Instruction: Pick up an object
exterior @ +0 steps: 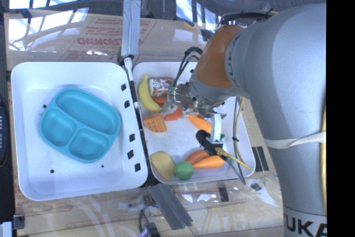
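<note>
My gripper [174,99] hangs low over the back of the right bin [244,144], with the grey arm and its orange band coming in from the right. Just left of the gripper lie a yellow banana [145,95] and a red-and-white packet [161,85]. A red-orange piece [173,114] sits directly below the gripper, partly hidden by it. An orange waffle-like square [155,124] lies to the lower left. An orange carrot piece [199,122] lies under the wrist.
At the right bin's front lie a tan potato [162,163], a green lime [184,171] and two carrots [209,161]. The left bin [33,175] holds a blue divided plate [80,125]. A hinged divider wall separates the bins.
</note>
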Controlling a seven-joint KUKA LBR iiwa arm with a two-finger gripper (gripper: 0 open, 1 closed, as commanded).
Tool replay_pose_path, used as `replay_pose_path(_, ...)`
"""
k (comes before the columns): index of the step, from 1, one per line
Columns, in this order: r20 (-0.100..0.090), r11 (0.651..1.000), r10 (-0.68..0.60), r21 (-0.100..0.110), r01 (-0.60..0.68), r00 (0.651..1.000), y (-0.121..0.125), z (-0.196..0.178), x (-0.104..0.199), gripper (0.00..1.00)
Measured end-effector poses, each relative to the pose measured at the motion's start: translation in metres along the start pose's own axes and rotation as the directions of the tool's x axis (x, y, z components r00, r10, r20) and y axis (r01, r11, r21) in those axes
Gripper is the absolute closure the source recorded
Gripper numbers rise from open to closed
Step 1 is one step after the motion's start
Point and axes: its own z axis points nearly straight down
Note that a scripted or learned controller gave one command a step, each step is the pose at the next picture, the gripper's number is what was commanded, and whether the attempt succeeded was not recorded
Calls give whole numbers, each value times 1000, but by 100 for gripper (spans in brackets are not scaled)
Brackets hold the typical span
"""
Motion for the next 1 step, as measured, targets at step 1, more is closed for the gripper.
replay_pose_path(1,-2,1000,-2,5,2,1000,19,-99,99,100)
